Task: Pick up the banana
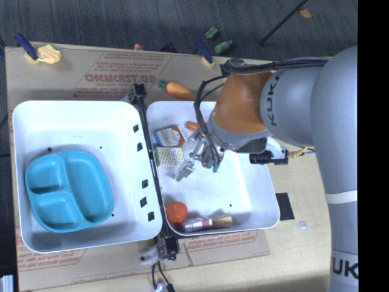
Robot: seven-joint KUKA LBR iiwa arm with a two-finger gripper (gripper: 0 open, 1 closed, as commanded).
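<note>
White plastic of the right bin (pixel 262 210) lay under the end effector (pixel 200 158), which hung over its middle; open or closed, I could not tell. No grasp looked made, and the banana's place could not be told, perhaps beneath the arm. A red ball (pixel 176 212) and marker (pixel 206 223) crowded that bin's near wall, packets (pixel 168 137) its left.

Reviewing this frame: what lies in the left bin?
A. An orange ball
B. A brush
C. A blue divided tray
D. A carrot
C. The blue divided tray lies in the left bin, while the orange ball sits near the front wall of the right bin and the carrot lies outside both bins on the bench.
</note>
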